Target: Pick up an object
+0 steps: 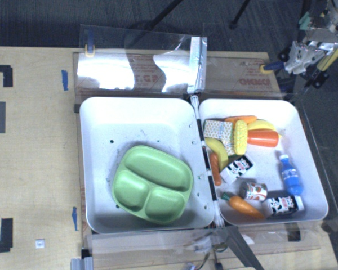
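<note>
My gripper [305, 54] hangs above the bench beyond the far right corner of the right bin [310, 151], off to the side of everything in it. That bin holds several toy items: a patterned box [217, 129], a corn cob [240, 137], an orange bottle [263, 138], a banana [216, 149], a sausage [214, 170], a black-and-white carton [237, 167], a small can [253, 191], a carrot [245, 206], a blue bottle [290, 176] and a second carton [284, 205]. A green divided plate [152, 183] lies in the left bin [101, 122].
A clear plastic sheet with a metal strip [196, 63] stands behind the left bin. Tripod legs and cables cross the dark floor at the back. Wooden bench top [34, 151] extends left of the bins.
</note>
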`<state>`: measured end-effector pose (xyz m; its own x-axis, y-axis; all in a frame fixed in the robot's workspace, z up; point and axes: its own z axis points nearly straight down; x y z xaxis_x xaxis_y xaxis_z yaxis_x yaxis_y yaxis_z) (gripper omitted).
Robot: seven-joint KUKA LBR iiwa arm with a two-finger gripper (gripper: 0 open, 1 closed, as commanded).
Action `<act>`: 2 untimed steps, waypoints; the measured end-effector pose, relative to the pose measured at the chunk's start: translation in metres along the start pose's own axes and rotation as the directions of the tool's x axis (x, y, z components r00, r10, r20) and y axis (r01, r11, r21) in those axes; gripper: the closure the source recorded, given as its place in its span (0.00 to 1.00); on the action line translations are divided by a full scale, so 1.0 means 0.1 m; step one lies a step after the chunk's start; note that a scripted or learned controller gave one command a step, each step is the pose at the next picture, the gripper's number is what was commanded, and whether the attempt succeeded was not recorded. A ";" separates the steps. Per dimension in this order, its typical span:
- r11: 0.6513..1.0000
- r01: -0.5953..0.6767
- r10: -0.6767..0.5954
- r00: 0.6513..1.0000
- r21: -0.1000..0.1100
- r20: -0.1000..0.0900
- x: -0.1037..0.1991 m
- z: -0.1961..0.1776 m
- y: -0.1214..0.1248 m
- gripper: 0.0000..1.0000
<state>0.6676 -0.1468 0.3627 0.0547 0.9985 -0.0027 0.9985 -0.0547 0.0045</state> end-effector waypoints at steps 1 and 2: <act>0.974 0.225 -0.225 0.974 0.004 -0.004 0.10 0.61 -0.01 1.00; 0.974 0.227 -0.227 0.974 0.000 -0.001 0.11 0.49 0.00 1.00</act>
<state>0.6685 -0.1359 0.3131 -0.1738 0.9848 -0.0031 0.9848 0.1739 0.0034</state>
